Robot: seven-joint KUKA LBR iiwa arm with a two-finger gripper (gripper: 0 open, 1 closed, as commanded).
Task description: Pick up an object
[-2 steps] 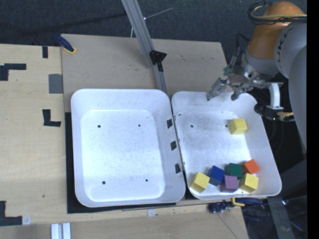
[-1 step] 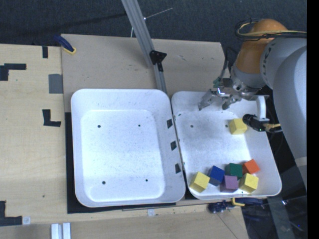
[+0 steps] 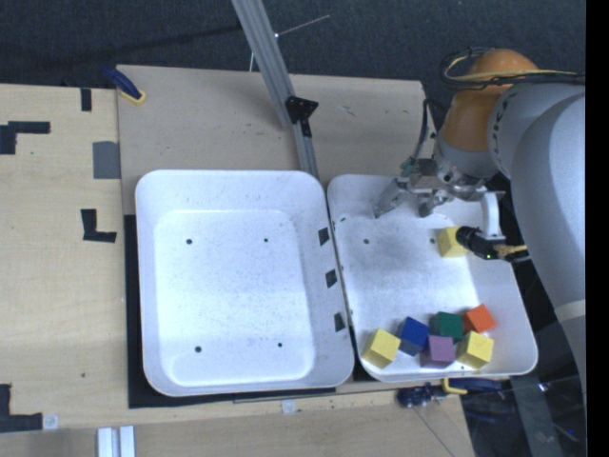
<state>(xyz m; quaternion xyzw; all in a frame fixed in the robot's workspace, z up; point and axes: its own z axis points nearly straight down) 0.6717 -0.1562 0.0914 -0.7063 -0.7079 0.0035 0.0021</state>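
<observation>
My gripper (image 3: 403, 204) hovers over the far end of the right bin (image 3: 400, 274), its two fingers spread open with nothing between them. A lone yellow block (image 3: 449, 243) lies just right of and nearer than the gripper, by the bin's right wall. Several blocks cluster at the bin's near end: a yellow one (image 3: 383, 347), a blue one (image 3: 414, 334), a green one (image 3: 445, 325), a purple one (image 3: 441, 348), an orange one (image 3: 481, 318) and another yellow one (image 3: 478, 349).
The left bin (image 3: 228, 174) sits beside the right one, sharing a raised middle rim. A slanted metal pole (image 3: 276, 65) comes down to the bins' far edge. The bulky grey arm (image 3: 552, 179) covers the right side.
</observation>
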